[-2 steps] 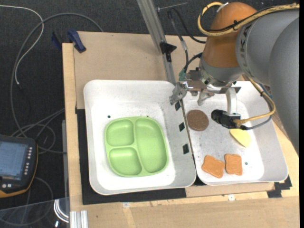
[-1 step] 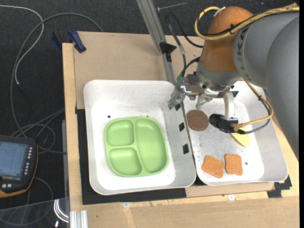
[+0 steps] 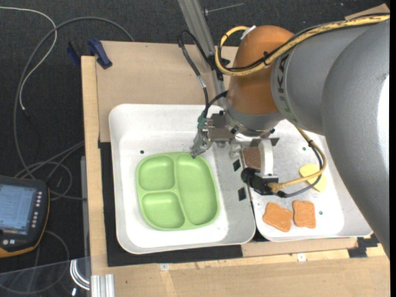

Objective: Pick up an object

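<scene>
A light green divided plate with three compartments lies in the left bin. My gripper hangs over the plate's far rim, near the wall between the two bins. In the right bin, two orange toast-like pieces lie side by side at the front. A yellow banana-shaped item sits just behind them, partly crossed by a cable. The arm's orange band and grey body cover the back of the right bin.
A blue clamp sits on the bench's far left corner. A slanted metal post rises behind the bins. Loose cables and a teach pendant lie on the dark floor to the left.
</scene>
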Robot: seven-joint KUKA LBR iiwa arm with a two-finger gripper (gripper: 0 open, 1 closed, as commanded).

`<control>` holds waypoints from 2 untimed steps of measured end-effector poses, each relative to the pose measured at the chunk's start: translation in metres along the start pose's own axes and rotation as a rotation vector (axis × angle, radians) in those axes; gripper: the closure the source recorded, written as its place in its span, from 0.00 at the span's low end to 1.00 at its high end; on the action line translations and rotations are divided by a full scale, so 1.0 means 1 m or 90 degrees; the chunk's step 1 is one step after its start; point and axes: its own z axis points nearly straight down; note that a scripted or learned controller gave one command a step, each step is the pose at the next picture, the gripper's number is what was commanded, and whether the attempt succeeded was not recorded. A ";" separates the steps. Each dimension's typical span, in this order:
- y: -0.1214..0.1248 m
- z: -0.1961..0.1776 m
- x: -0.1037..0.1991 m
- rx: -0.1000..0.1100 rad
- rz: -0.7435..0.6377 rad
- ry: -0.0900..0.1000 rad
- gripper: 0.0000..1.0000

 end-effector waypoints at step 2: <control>0.037 0.000 -0.041 -0.005 0.008 -0.004 1.00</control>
